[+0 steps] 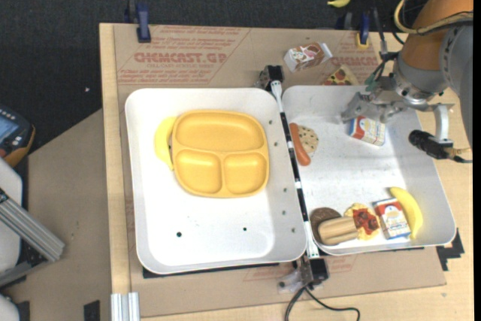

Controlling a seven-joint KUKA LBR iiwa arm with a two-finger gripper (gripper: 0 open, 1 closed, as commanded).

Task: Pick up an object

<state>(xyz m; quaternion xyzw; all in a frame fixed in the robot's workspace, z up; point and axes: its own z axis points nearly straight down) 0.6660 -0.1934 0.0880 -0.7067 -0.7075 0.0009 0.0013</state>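
At the near edge of the right bin [440, 195] lie toy foods crowded together: a banana [409, 204], a small juice box [393, 219], a red piece and a brown bun-like piece [331, 225]. They look light, rigid and smooth, so likely slippery; crowding leaves little room for jaws. Further back a hot dog [301, 147] lies against the divider. Beyond it, a small milk carton [367, 129] stands apart, directly under the gripper [373, 107]. Its flat sides suit a pinch across the width. Whether the jaws are open or closed I cannot tell.
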